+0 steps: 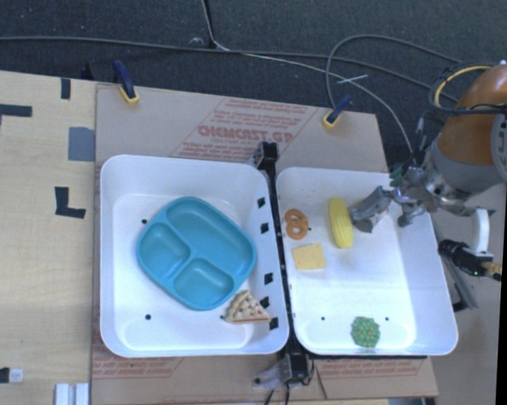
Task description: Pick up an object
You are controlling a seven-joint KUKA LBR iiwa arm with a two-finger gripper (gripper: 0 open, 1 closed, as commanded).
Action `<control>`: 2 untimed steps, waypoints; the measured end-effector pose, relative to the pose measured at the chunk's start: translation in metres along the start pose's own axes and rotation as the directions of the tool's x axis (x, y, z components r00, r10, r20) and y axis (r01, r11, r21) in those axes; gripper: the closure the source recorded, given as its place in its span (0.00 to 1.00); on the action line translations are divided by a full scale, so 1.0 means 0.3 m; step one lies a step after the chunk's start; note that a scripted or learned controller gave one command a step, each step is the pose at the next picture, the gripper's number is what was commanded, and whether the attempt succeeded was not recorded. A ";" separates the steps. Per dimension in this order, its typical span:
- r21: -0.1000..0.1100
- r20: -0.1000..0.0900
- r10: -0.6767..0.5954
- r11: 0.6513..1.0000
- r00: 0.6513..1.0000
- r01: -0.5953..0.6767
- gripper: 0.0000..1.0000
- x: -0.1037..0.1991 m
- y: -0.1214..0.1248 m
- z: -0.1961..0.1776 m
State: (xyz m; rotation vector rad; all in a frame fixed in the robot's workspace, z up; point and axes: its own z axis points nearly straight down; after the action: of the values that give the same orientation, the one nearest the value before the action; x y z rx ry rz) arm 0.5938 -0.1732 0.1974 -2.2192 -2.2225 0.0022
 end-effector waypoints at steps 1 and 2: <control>0.005 0.000 0.000 1.000 1.000 0.000 0.00 -0.007 -0.010 0.214; -0.002 0.002 -0.001 1.000 1.000 0.001 0.00 -0.006 -0.009 0.383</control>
State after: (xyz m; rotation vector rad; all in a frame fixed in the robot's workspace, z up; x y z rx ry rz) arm 0.5909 -0.1749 0.0826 -2.2206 -2.2255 0.0024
